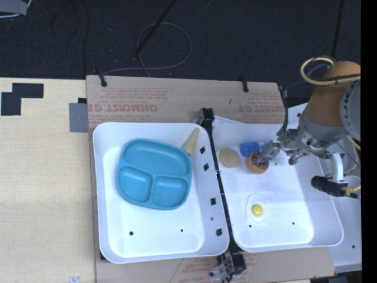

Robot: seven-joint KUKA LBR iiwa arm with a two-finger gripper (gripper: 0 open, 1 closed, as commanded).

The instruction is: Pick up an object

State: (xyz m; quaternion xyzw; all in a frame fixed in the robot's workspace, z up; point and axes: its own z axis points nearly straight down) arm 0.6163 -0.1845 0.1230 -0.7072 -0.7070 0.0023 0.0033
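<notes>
The arm (330,108) reached in from the right over the right bin (294,232); its pincer (266,153) hung low near that bin's far edge, just beside a small orange and brown object (257,163), perhaps touching it; whether the fingers were apart or together could not be told. A blue object (249,148) lay just behind the orange one; a tan round piece (229,157) sat near the bin's far left corner; a fried egg toy (257,210) lay nearer the front edge. In the left bin (147,240) a blue divided plate (155,173) rested, with an ice cream cone (190,141) at the far right corner.
</notes>
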